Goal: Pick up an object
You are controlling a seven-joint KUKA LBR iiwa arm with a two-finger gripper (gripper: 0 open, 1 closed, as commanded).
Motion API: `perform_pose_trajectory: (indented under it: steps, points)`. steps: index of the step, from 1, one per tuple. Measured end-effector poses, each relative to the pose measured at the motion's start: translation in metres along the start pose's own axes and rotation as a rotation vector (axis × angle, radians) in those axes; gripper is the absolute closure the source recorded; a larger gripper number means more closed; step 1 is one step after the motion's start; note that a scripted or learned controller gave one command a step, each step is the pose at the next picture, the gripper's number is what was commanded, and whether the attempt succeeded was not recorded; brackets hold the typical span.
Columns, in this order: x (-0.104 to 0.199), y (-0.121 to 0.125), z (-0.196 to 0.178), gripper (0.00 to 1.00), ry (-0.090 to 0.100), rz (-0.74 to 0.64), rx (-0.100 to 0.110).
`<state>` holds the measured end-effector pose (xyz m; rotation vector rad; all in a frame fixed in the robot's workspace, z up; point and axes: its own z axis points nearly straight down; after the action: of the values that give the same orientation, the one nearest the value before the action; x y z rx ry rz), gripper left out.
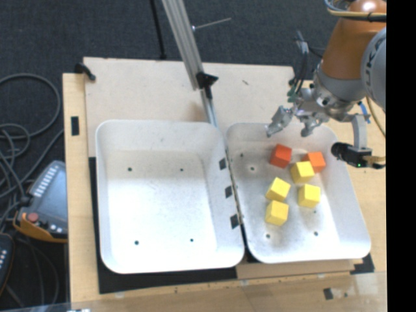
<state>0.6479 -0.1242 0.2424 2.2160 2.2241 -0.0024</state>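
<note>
My gripper (290, 126) hangs open above the far edge of the right bin (344, 239), its two fingers spread apart with nothing between them. Just below it in the bin lie two orange cubes, one (281, 155) nearest the gripper and another (316, 160) to its right. Several yellow cubes sit in front of them: one (302, 171) between the orange ones, one (278, 189) left of centre, one (309, 195) to the right, and one (277, 212) nearest the front.
The left bin (162, 194) stands beside the right one. A slanted aluminium post (185, 41) rises from the bench behind the bins. Cables and a hand-held pendant (45, 200) lie on the floor at the left.
</note>
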Motion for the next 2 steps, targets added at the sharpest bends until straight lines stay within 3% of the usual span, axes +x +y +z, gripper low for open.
perform_pose_trajectory:
  steps: [1,2]
  points:
    - [-0.047,0.011,0.103,0.0,0.0,0.006,0.006]
    - [-0.047,0.014,0.085,1.0,-0.003,0.002,-0.005]
